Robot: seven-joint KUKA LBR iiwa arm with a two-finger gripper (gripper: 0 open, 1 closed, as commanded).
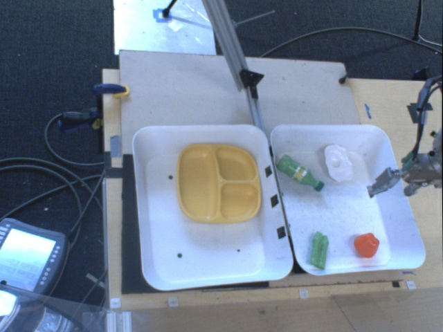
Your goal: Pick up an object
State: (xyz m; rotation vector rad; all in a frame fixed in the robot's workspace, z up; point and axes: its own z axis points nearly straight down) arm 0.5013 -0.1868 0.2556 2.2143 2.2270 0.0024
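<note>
The right bin (387, 140) holds a green bottle (300, 172) lying on its side near the left wall, a white crumpled object (338, 162) at the back, a small green block (318, 249) at the front and a red object (367, 245) at the front right. My gripper (387, 180) reaches in over the right rim of this bin, above its bare floor, to the right of the white object and above the red one. Nothing shows between its fingers.
The left bin (152, 254) holds a yellow divided plate (219, 182). A grey pole (225, 30) slants across the back of the bench down to the bins' shared wall. Cables and a tablet lie on the floor at the left.
</note>
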